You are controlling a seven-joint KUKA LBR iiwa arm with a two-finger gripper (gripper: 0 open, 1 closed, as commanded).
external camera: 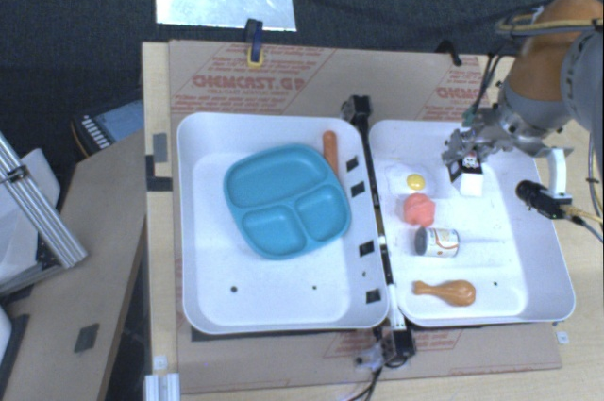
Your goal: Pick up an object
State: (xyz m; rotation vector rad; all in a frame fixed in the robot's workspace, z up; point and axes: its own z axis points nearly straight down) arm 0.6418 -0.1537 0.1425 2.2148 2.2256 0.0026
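Observation:
My gripper point(468, 165) hangs over the far right part of the right bin point(543, 281), pointing down. A small white block point(471, 185) shows right under it; whether the gripper touches it is hidden. Left of the gripper in the same bin lie a small yellow piece point(415, 181) and a pink lump point(419, 208). Nearer the front are a small tin can point(437, 242) on its side and a tan drumstick-shaped piece point(447, 292).
The left bin point(203, 295) holds a blue divided plate point(286, 212) and an orange sausage-like piece point(330, 152) by its far right wall. A black-clipped divider point(370, 210) separates the bins. The arm point(552, 59) enters from the upper right.

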